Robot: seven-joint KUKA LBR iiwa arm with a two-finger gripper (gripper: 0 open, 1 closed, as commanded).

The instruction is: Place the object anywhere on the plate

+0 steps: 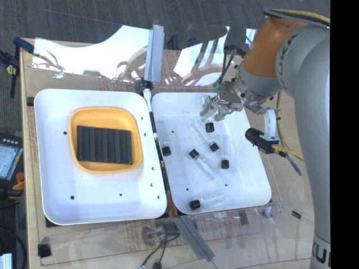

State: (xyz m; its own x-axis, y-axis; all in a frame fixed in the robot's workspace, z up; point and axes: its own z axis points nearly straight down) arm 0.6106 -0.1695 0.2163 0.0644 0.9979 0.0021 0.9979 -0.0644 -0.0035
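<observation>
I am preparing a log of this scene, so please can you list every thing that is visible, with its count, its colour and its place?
Bins: two, white, side by side on the bench; left bin, right bin.
Plate: one, yellow with a dark ribbed centre, inside the left bin.
Small blocks: six, black, scattered in the right bin, for example.
Clear pieces: a few, transparent, hard to make out, in the right bin near its front.
Metal bar: one, grey, upright behind the gap between the bins.
Arm: one, grey with an orange band, entering from the right.
Gripper: one, metallic, above the back of the right bin.
</observation>
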